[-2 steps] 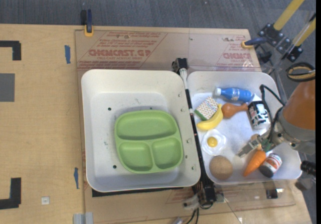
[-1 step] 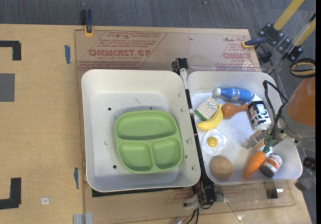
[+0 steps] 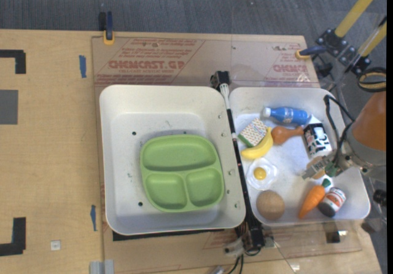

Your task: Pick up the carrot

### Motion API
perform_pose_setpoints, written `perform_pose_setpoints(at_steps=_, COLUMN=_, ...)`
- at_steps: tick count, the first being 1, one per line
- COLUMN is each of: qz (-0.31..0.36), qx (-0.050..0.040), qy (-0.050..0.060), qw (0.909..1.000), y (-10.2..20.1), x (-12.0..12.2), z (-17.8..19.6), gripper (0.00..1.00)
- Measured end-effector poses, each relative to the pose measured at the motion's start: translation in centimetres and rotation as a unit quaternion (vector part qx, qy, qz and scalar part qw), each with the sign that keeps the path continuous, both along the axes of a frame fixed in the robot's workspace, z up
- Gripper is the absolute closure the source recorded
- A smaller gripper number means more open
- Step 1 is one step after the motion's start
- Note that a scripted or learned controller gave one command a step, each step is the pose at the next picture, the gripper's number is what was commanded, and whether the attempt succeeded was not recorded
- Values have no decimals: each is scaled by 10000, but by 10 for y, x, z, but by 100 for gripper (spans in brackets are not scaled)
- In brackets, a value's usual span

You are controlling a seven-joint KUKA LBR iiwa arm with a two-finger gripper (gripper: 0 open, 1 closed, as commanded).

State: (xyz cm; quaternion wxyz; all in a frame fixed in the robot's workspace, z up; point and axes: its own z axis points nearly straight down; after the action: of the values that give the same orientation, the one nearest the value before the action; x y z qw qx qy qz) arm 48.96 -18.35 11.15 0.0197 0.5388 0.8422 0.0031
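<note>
The carrot (image 3: 311, 201), orange with a green top, lies tilted near the front right of the right bin (image 3: 359, 214). Its green end points up and right toward the gripper (image 3: 319, 171). The gripper hangs just above and behind the carrot's top, apart from the orange body. The grey arm with its orange band (image 3: 374, 124) comes in from the right edge. I see nothing held in the gripper.
A small dark jar (image 3: 333, 201) touches the carrot's right side and a brown round item (image 3: 270, 203) sits to its left. Farther back lie a fried egg (image 3: 260, 174), banana (image 3: 258, 147), black-and-white can (image 3: 316, 139) and blue bottle (image 3: 285, 115). The left bin holds a green divided plate (image 3: 182, 171).
</note>
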Motion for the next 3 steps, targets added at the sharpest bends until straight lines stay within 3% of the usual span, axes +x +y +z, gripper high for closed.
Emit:
perform_pose_setpoints(at_steps=1, qz=0, qx=3, qy=7, qw=10000, y=0, x=0, z=-1, gripper=0)
perform_pose_setpoints(at_steps=2, qz=1764, qx=11, qy=145, qw=9842, y=8, x=-7, z=-22, gripper=0)
perform_pose_setpoints(at_steps=3, qz=1755, qx=-45, qy=38, qw=9845, y=7, x=-1, z=-9, gripper=100)
